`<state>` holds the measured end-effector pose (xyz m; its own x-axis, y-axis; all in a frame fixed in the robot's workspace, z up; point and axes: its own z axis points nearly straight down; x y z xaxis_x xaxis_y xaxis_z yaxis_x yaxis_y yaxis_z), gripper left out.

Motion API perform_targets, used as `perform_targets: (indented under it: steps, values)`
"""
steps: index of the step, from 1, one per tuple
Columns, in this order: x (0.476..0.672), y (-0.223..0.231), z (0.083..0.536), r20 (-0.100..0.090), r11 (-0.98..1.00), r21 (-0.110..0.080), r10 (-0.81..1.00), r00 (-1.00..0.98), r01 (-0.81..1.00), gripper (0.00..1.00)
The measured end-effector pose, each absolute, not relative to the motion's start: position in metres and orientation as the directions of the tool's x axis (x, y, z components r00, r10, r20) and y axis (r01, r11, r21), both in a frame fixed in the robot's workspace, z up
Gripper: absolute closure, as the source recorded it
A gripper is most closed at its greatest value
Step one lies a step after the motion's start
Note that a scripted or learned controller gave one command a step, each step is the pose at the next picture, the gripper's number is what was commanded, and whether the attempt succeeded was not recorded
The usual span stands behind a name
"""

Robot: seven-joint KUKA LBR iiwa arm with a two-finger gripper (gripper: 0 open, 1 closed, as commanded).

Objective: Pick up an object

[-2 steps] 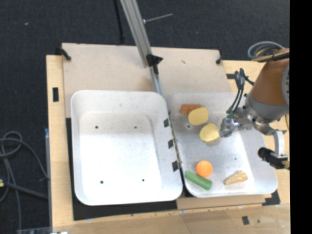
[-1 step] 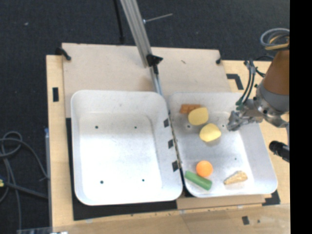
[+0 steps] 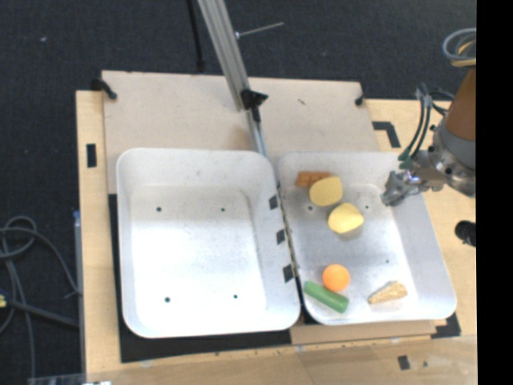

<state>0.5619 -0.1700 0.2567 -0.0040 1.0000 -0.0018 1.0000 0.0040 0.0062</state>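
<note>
Jaws (image 3: 394, 191) at right bin's (image 3: 425, 255) far edge, perhaps empty, green cylinder (image 3: 326, 297) lying diagonally

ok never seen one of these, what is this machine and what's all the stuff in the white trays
This is one picture from a camera fixed above a workbench, looking down at a slant. The grey and orange thing at the right is a robot arm; its end effector hangs over the right bin's upper right corner. Nothing can be seen held in it.

The right bin holds small items: two pale yellow pieces, a brown piece partly behind one of them, an orange ball, a green stick and a tan wedge. The left bin sits beside it. The metal pole is a stand.
</note>
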Motion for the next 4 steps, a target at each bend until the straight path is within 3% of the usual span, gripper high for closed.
perform_targets:
  steps: [2,4]
  values:
    - [0.580,-0.062,0.268,0.001,0.008,0.003,1.000,-0.008,1.000,1.00]
    - [0.615,0.041,0.258,0.001,0.007,0.002,1.000,-0.007,1.000,1.00]
